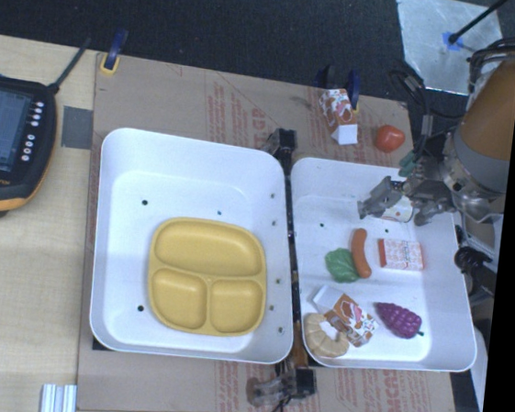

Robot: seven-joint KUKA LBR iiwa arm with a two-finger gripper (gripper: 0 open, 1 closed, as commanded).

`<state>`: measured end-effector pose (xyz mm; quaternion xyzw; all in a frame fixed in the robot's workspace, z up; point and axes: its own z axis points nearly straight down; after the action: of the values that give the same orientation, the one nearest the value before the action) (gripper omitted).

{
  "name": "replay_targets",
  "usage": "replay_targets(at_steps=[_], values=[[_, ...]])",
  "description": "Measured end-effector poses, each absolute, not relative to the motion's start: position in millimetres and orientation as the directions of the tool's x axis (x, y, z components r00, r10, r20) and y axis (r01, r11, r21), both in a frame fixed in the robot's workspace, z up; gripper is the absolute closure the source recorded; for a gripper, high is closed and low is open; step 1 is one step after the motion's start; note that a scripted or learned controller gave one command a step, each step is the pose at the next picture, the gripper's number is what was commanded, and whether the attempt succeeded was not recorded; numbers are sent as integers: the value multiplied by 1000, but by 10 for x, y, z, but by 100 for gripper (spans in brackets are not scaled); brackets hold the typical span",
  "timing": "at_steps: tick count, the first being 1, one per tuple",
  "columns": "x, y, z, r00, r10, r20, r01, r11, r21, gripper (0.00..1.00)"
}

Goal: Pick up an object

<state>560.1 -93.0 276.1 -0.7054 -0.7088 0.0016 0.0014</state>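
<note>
Gripper point(396, 203) hovers over the upper part of the right bin point(463, 349); can't tell if it's open or closed, nothing visibly held. Nearest candidates just below it: sausage point(360, 252), red-and-white packet point(402, 255), green vegetable point(342, 265). Further down: purple grapes point(398, 319), snack pack point(352, 319), pastry point(320, 335). Risk, my read: sausage and green vegetable touch, so a descent could clip both or shove one away. The flat packet may slip out. Left bin point(124, 162) holds a yellow tray point(208, 274).

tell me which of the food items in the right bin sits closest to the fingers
The orange sausage: its upper end lies just below the gripper. The green vegetable, the red-and-white packet and the purple grapes all sit further down the right bin.
</note>
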Motion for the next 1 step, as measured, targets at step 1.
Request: replay_targets(at_steps=[1], values=[[5954, -1189, 1893, -4, 1000, -2, 1000, 4, -6, 0]])
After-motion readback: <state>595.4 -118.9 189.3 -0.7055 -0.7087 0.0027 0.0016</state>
